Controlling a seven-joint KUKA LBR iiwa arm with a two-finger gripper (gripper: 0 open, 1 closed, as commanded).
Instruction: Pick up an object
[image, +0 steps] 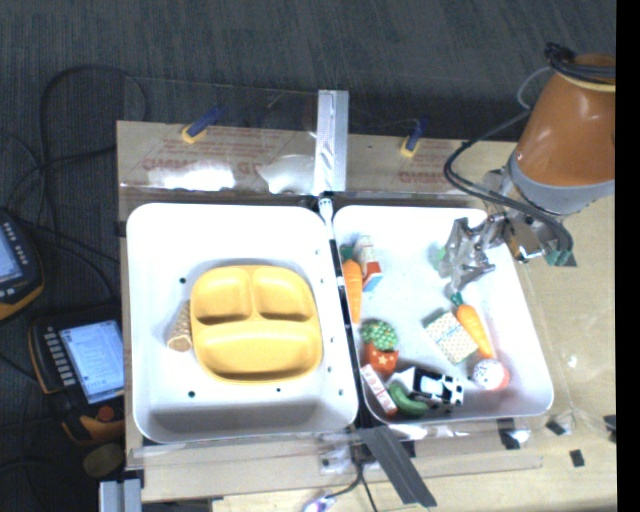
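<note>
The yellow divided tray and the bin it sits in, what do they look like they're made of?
Yellow tray: probably moulded plastic, with a smooth, slightly glossy surface, rounded compartments and one even colour. Left bin: likely thin formed plastic, matte white with soft rounded corners, though the view cannot rule out coated metal.

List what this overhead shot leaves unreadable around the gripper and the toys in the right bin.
- Gripper: fingers too small and blurred to read; camera view.
- Teal item: mostly hidden behind the gripper.
- Ice-cream cone: partly tucked under the yellow tray.
- Green toy: overlapped by the black-and-white toy.
</note>
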